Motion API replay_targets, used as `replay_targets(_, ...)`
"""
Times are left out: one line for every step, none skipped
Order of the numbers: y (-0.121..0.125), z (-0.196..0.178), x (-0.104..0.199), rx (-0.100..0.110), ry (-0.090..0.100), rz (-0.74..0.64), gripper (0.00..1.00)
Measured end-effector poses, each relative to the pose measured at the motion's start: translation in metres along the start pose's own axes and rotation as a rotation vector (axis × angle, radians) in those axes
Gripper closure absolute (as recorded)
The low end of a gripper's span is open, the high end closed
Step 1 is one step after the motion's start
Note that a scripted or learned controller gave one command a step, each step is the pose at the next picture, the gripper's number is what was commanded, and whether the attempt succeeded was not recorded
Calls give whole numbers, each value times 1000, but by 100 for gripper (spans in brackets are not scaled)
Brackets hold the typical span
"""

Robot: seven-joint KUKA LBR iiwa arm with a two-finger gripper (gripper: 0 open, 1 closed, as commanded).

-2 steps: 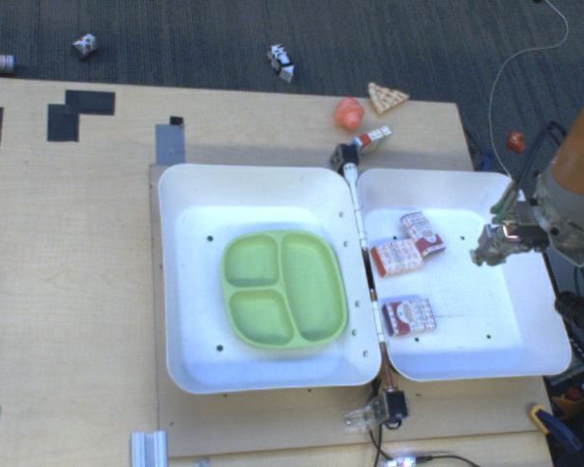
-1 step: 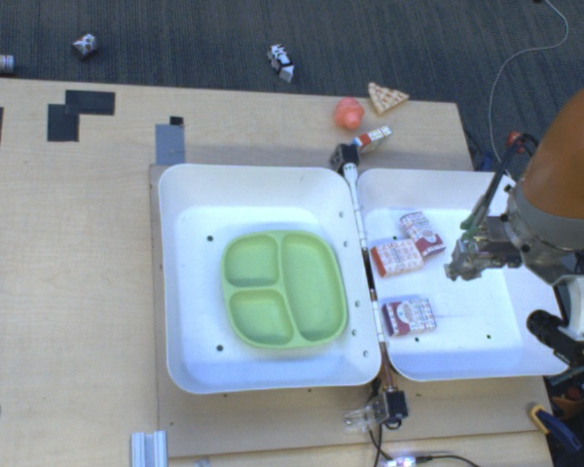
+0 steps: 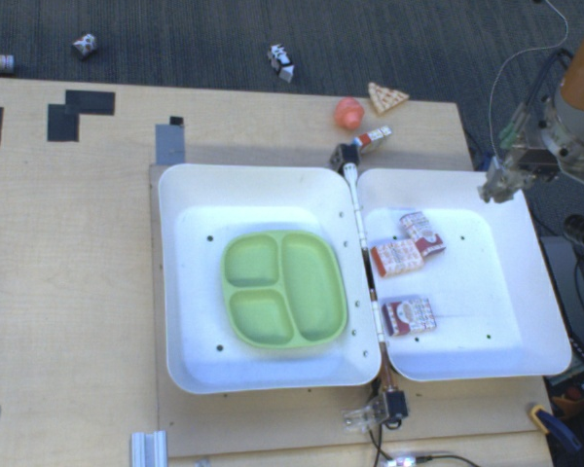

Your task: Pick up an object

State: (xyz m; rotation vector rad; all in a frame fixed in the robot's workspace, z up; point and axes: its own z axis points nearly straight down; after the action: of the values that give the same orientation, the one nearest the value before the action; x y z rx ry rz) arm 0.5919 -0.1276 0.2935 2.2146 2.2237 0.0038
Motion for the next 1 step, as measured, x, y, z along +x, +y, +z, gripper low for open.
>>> replay_targets(43, 81, 50, 2, 1, -2, 100)
